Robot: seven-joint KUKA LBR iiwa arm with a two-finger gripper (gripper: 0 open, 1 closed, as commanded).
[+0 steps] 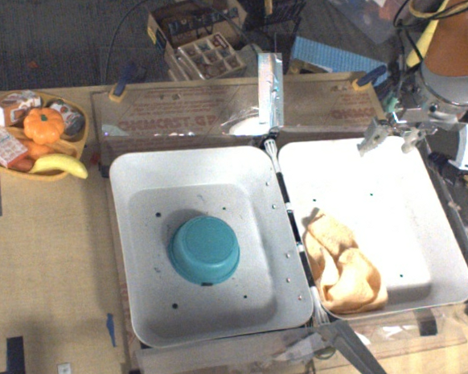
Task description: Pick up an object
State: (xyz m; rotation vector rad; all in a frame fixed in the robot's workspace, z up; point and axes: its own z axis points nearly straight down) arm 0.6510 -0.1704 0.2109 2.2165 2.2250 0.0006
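While the gripper (pixel 389 136) hangs over the right bin's (pixel 429 207) far edge, fingers apart and holding nothing, the yellow cloth (pixel 342 264) lies crumpled well below-left, awaiting pickup.

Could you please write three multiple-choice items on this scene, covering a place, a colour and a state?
1. Where does the crumpled yellow-orange cloth lie?
A. in the left white bin
B. in the right white bin
C. on the bench

2. What colour is the round plastic bowl?
A. red
B. teal
C. black

3. How does the bowl sit in the left white bin?
A. upside down
B. on its side
C. upright, holding the cloth

Answers: 1 B, the cloth lies by that bin's near left corner. 2 B, its surface is teal. 3 A, its flat base faces up.
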